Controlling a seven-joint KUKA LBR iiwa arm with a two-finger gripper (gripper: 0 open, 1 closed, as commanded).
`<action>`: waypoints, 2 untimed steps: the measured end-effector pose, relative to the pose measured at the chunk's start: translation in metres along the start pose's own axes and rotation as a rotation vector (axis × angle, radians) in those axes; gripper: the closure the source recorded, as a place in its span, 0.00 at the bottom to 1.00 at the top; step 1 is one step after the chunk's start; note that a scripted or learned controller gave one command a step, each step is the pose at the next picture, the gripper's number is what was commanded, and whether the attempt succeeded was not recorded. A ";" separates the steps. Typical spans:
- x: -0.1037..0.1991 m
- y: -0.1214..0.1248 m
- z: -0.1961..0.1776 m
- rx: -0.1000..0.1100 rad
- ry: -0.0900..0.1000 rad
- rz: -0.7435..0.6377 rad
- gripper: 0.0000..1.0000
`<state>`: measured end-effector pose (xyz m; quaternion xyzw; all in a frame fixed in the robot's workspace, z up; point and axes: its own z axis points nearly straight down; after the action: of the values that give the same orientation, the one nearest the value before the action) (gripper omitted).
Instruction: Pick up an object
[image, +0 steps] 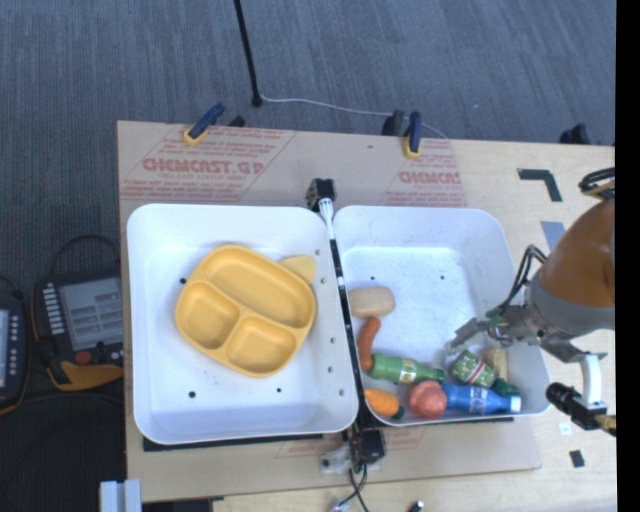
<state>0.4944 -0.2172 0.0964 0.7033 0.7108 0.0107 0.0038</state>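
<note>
A: Where are you?

B: Arm (585, 270) in from the right, over the right bin (420, 235). My jaws hang at its right wall, over the can (474, 369). Can't tell whether they're wide or narrow.

A: Holding anything?

B: Nothing visible between them.

A: What's in that bin?

B: All along the near side. Green bottle (403, 370), can just right of it, blue bottle (480, 401) at the near wall. Tomato (427, 399) touching the blue bottle's left end. Carrot (381, 402) in the near-left corner. Sausage (368, 343) upright by the left wall, potato (371, 301) above it.

A: Left bin (160, 300)?

B: Yellow tray (247, 309), three compartments, mid-bin. Both bins on the desk (480, 170).
</note>
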 end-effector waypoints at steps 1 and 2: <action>0.089 0.015 -0.027 0.021 -0.009 0.009 0.00; -0.003 -0.010 -0.058 0.021 -0.012 0.012 0.00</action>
<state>0.4834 -0.2213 0.1546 0.7076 0.7066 -0.0010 0.0007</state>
